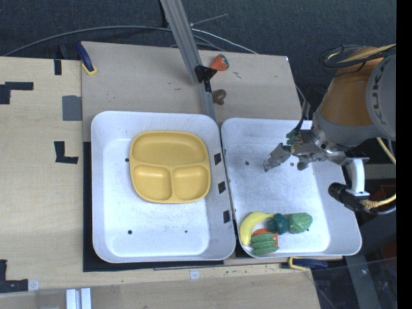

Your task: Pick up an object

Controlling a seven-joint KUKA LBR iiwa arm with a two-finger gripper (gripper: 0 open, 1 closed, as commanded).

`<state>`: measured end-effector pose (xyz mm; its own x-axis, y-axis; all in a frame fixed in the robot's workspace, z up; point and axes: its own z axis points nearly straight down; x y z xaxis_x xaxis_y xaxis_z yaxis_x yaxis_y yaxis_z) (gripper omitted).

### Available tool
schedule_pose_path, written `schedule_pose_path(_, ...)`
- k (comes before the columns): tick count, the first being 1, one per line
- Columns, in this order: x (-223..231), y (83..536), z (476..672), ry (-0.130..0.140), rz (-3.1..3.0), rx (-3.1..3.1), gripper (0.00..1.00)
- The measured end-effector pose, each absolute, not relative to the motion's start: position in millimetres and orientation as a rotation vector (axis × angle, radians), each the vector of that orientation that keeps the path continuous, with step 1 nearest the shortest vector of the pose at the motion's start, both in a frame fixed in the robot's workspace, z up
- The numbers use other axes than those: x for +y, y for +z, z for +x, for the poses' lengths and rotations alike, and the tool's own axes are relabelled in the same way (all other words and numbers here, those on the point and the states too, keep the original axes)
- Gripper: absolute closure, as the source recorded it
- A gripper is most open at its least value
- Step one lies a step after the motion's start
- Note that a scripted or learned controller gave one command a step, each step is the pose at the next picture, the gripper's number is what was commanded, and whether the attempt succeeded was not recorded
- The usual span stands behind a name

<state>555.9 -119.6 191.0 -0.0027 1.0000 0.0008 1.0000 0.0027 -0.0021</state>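
Several toy foods lie bunched at the near edge of the right bin (257, 140): a yellow banana (252, 224), a red and green piece (264, 242), a dark teal piece (280, 223) and a green broccoli-like piece (300, 221). My gripper (283, 158) hangs over the middle of the right bin, well behind the toys, its fingers apart with nothing between them.
A yellow divided plate (170, 166) rests in the left bin (116, 237). A grey pole (183, 34) slants down to the rim between the bins. An orange clip (220, 62) sits on the bench behind the bins. The arm's orange band (351, 102) is at the right.
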Motion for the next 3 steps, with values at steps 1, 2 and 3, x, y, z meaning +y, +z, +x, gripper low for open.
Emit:
schedule_pose_path(1, -120, 191, 556.0, 0.001, -2.218, -2.223, 0.0)
schedule_pose_path(2, -119, 143, 563.3, 0.007, -2.216, -2.22, 0.0)
schedule_pose_path(3, -118, 90, 562.3, 0.005, -2.218, -2.222, 0.0)
